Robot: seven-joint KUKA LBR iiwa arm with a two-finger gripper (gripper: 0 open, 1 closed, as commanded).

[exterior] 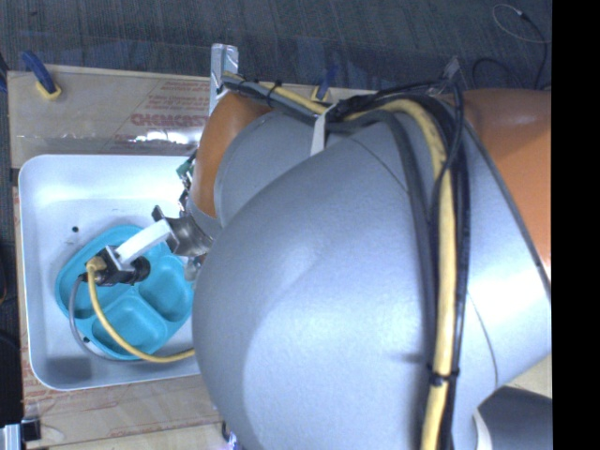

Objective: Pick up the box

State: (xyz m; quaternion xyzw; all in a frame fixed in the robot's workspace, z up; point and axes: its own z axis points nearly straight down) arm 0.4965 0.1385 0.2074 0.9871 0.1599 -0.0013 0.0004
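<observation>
The blue compartmented box (141, 300) lies in the white bin (56, 190) at the view's left, just beside and left of the end effector (190, 239), whose state, released or clenched, I cannot tell behind the grey arm (356, 279).

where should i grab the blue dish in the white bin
Take the blue dish by its raised rim on the side farthest from the arm, coming down from above to pinch across the rim wall. It lies flat and open side up in the white bin and looks too wide to span.
</observation>
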